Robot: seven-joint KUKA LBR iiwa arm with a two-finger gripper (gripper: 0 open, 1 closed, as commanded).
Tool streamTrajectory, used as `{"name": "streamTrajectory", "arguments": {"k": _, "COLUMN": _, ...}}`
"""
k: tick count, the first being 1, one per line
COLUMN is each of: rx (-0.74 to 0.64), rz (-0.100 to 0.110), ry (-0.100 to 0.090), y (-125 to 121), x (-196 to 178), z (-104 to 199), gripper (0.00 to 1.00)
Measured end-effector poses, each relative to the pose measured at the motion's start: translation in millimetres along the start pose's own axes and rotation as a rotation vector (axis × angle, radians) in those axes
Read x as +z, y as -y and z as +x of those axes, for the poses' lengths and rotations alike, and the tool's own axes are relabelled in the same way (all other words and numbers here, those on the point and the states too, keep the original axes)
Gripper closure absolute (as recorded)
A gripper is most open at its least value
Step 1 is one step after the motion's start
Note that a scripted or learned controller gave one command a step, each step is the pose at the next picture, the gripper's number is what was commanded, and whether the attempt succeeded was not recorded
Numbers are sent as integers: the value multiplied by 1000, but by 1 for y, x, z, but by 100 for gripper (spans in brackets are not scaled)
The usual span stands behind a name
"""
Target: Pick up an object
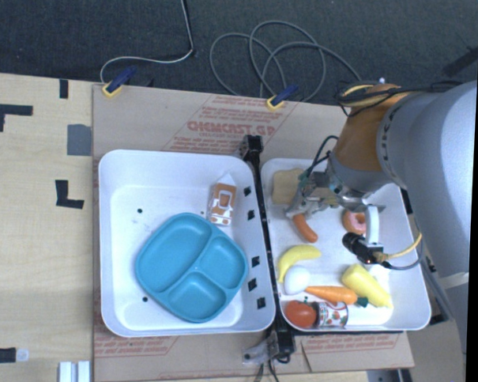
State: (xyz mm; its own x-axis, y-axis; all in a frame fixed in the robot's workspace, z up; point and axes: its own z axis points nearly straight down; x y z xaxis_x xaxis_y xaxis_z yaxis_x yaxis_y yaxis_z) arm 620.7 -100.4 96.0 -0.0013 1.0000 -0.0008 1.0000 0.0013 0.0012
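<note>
My gripper (308, 199) hangs low in the right bin (411, 233), near its back left. It is just above a small red sausage (305, 226) and in front of a tan slab (283, 183). Around it in this bin lie a pink doughnut (354, 221), a banana (298, 256), a white egg (297, 278), a carrot (331, 293), a yellow pepper (367, 284), a tomato (300, 313) and a small bottle (334, 314). I see nothing lifted off the bin floor.
The left bin (115, 212) holds a blue divided plate (191, 266) and a small brown and white carton (222, 203). A black divider (257, 219) runs between the bins. The arm's grey body (430, 155) overhangs the right bin's back right. Cables (261, 53) lie behind the bins.
</note>
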Motion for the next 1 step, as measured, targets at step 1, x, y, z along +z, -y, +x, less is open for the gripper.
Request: {"name": "streamTrajectory", "arguments": {"k": 1, "rx": -1, "rz": 0, "ry": -1, "y": 13, "x": -89, "z": 53, "gripper": 100}}
